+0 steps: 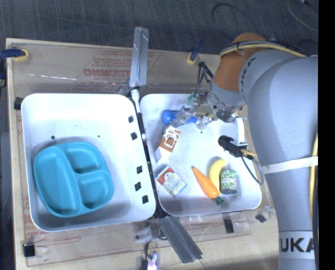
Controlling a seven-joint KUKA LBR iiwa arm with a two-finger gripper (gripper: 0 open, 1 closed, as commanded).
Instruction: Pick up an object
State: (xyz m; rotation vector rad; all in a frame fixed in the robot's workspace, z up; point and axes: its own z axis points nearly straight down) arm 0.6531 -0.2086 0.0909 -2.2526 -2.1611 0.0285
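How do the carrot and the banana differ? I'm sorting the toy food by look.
The carrot is orange with a green tip, while the banana is yellow. The carrot is slim and tapers straight; the banana is thicker and curved. The carrot lies at a slant, and the banana lies more upright in the picture, beside a small can. Both lie close together in the right bin.

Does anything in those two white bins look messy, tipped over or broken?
Nothing looks broken or spilled. The right bin holds a loose jumble: carrot, banana, can and two small cartons lying at angles. The blue tray sits slightly askew in the left bin.
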